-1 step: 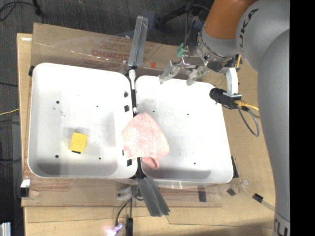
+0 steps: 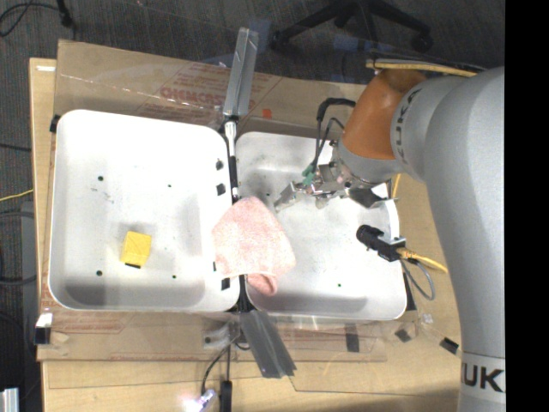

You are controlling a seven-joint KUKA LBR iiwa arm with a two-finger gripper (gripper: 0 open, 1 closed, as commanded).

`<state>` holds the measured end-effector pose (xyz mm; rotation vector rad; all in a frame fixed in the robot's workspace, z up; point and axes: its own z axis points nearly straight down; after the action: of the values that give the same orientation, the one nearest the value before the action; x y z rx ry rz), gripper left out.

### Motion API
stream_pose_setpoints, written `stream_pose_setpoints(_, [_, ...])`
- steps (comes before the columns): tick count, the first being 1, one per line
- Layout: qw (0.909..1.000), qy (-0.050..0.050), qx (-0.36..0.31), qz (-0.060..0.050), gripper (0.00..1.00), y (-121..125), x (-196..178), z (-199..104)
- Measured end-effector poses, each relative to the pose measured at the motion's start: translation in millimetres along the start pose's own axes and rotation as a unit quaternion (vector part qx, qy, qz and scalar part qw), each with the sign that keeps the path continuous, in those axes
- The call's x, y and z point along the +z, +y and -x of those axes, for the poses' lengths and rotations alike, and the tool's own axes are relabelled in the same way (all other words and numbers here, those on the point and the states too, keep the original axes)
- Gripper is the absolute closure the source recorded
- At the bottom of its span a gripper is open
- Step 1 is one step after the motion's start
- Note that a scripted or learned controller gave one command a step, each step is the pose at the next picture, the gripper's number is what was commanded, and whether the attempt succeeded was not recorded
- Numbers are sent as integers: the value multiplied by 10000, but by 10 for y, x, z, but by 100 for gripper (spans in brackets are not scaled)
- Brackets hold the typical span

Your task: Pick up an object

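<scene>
Pink cloth (image 2: 251, 243) lies crumpled over the line where the two bins meet. Most of it sits in the near-left corner of the right bin (image 2: 330, 269), and one edge laps over the rim of the left bin (image 2: 129, 166). A yellow block (image 2: 135, 248), small and squarish, lies flat on the floor of the left bin toward its near-left part, well apart from the cloth. The hand (image 2: 302, 187) is down inside the right bin, in its far half, near the cloth's far edge but apart from it. From this slant I cannot tell whether it stands wide or narrow. The arm (image 2: 446, 170), grey, comes in from the right of the view, with its orange band (image 2: 373, 123) over the bin's far-right corner. Both bins rest on a pale brown counter (image 2: 129, 75).
</scene>
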<state>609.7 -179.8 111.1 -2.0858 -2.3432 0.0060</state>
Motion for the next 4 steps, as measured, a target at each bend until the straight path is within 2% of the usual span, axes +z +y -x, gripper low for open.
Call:
stream_pose_setpoints(1, [9986,-5,534,20,0,312,187,321])
stream_pose_setpoints(2, [9950,-6,1003,37,0,442,169,358])
stream_pose_setpoints(3, [9740,5,2265,26,0,453,177,241])
stream_pose_setpoints(4, [9994,5,344,2,0,475,195,-47])
